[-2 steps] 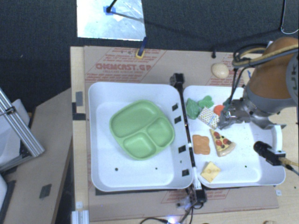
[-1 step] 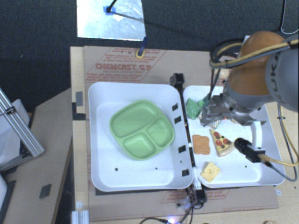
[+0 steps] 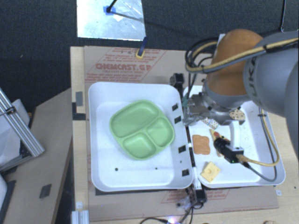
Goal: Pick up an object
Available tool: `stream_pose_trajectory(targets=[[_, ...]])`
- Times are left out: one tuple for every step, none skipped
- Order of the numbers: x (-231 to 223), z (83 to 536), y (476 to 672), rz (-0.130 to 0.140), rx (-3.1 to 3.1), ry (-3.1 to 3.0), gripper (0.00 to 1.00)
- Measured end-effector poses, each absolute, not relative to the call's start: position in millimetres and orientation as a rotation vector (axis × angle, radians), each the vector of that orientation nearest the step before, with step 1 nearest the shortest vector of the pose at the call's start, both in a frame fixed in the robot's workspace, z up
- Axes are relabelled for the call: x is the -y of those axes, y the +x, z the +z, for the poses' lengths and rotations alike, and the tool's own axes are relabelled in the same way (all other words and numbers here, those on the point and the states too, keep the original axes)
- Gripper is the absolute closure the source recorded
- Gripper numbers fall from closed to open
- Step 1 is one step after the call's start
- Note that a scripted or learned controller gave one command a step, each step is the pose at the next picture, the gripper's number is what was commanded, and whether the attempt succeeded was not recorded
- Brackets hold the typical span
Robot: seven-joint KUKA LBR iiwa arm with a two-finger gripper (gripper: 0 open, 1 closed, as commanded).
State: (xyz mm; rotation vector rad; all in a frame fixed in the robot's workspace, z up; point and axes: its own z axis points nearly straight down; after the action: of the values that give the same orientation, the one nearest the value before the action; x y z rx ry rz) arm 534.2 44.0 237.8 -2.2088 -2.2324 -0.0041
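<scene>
Camera view, looking down at a slant on two shallow white bins set on a cardboard sheet (image 3: 124, 62) with red print. In the nine-o'clock bin (image 3: 100, 171), lying flat at its centre: a green three-compartment plate (image 3: 141, 129), clear of every wall. Over the three-o'clock bin (image 3: 273, 169), reaching in from 3 o'clock: the grey arm (image 3: 275, 73) with its orange band (image 3: 233, 45), covering that bin's 12 o'clock half. Down at that bin's 9 o'clock wall, close to the divide between the bins: the gripper (image 3: 190, 112); cannot tell whether spread or pressed together, and nothing seen pinched in it. Just at 4 o'clock of the gripper: a small white dotted tile (image 3: 211, 123) on the bin floor. Further toward 6 o'clock: an orange-brown toast slice (image 3: 201, 144), flat, near the 9 o'clock wall. At 1 o'clock of the toast, just beside it: a small red-and-yellow piece (image 3: 215, 135), too small to name. In the bin's 7 o'clock corner: a yellow cheese wedge (image 3: 210, 171), apart from the toast. At 3 o'clock of the tile, partly under the wrist: a round speckled cookie (image 3: 237, 115). Beyond the bench at 12 o'clock: a silvery sheet (image 3: 112, 13).
</scene>
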Motion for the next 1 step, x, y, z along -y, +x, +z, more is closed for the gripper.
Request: stream_pose_trajectory(targets=[[-90.2, 214.4, 532.0, 0.000, 2.230, -2.210, 1.00]])
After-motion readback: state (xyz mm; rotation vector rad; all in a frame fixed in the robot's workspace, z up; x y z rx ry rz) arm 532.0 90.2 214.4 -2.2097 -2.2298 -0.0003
